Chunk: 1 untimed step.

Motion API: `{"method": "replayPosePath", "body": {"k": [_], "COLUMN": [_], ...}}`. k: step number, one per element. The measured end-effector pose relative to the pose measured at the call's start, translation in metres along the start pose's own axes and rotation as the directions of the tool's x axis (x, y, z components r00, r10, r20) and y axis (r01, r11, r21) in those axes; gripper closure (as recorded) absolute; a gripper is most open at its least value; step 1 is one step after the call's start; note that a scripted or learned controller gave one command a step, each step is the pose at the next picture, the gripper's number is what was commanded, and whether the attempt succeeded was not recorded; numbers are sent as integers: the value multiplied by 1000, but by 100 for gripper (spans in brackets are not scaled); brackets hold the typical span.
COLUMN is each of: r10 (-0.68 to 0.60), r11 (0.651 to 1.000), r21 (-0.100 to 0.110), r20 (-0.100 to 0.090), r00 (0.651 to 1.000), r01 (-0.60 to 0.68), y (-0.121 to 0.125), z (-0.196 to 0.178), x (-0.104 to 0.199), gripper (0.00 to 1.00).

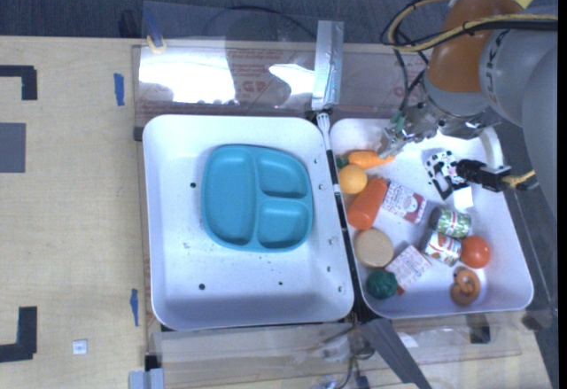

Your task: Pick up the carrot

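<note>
While end effector (396,132) hovers, carrot (365,159) lies just beside.

Your arm (514,68) comes in from the right edge at the top, grey body with the orange band (465,46) just above the wrist. Wrist points down and to the left. Claw (396,137) sits low at the end of it, small and blurred at this slant. Yellow and black cables loop around the wrist above the orange band.
</note>
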<state>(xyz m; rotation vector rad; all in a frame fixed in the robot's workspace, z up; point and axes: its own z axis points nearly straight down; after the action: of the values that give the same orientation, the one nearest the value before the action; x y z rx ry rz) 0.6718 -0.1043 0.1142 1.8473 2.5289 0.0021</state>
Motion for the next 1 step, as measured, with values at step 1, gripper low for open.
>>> {"method": "replayPosePath", "body": {"k": [1], "r10": [0], "r11": [1000], "r21": [-3], "r20": [4], "r00": [1000], "r01": [0], "y": [0], "z": [-2], "x": [-1], "gripper": [0]}}
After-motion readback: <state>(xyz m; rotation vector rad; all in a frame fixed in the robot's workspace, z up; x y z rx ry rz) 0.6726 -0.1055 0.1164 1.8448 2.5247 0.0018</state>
